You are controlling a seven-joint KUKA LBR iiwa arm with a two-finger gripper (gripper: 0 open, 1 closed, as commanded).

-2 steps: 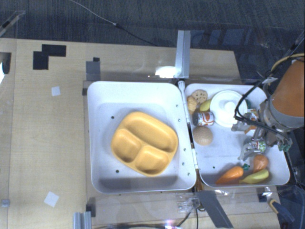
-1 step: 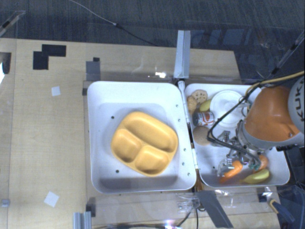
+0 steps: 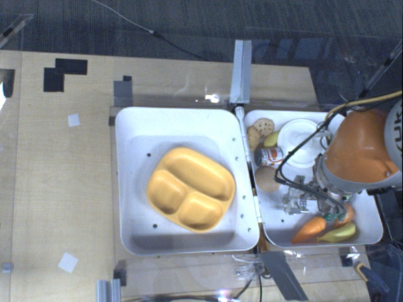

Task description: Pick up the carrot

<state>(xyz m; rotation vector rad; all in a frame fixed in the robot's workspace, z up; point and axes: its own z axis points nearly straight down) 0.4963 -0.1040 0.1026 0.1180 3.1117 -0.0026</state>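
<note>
Down on the pale wooden bench point(image 3: 56, 187) you have two shallow white bins side by side, both smooth, glossy plastic with rounded corners. The left bin point(image 3: 135, 137) holds a yellow compartment tray point(image 3: 191, 188), a soft-edged, matte shape with three shallow hollows, lying a little askew near the bin's middle.

The right bin point(image 3: 371, 228) is crowded. At its far left corner sits a round tan cookie point(image 3: 261, 131) with dark spots, and just right of it a round white plate point(image 3: 301, 143). Near the cookie, toward you, lies a small can point(image 3: 269, 156) with a red label.

Your carrot point(image 3: 310, 228) lies at the near edge of the right bin: a smooth, tapered orange cone, thick end to the right, point aimed left and toward the near wall. A yellow-green banana point(image 3: 339, 233) rests just beside it on the right, touching or almost touching.

The arm's orange band point(image 3: 356, 150) covers the bin's right half. Below it the gripper point(image 3: 302, 201) is a grey metal tangle just above the carrot; you cannot tell from this angle how wide it stands, and nothing visibly sits in it.
</note>
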